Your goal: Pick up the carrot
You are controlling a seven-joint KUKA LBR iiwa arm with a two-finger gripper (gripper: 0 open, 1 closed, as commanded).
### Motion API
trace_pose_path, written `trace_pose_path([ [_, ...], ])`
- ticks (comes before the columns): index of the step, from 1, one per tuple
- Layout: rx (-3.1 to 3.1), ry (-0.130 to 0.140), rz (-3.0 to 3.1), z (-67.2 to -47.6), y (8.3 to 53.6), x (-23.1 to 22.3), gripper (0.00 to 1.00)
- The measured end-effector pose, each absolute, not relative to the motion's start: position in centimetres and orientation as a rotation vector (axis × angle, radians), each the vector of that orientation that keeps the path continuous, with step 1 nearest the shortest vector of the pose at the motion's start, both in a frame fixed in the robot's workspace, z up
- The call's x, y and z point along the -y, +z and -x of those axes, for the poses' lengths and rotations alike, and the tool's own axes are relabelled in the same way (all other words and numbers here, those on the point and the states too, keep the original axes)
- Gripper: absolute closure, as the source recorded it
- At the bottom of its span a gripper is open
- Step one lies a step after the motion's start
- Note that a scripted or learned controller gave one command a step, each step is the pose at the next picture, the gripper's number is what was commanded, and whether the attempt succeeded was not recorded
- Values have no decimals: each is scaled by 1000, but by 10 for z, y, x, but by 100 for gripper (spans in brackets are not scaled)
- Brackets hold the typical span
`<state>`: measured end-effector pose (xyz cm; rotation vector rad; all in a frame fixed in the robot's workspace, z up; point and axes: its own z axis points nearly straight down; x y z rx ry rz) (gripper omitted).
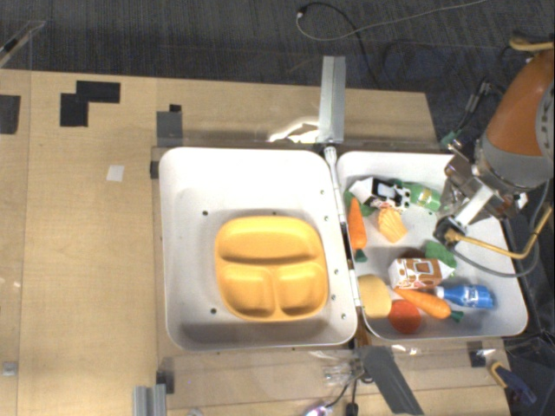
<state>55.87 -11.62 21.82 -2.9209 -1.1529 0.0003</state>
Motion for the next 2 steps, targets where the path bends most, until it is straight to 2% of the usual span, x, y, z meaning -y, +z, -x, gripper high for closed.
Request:
trace_pose_path([
  [1, 807, 1, 3035, -534, 222, 144, 100],
  [2, 674, 1, 3069, -551, 260, 205, 100],
])
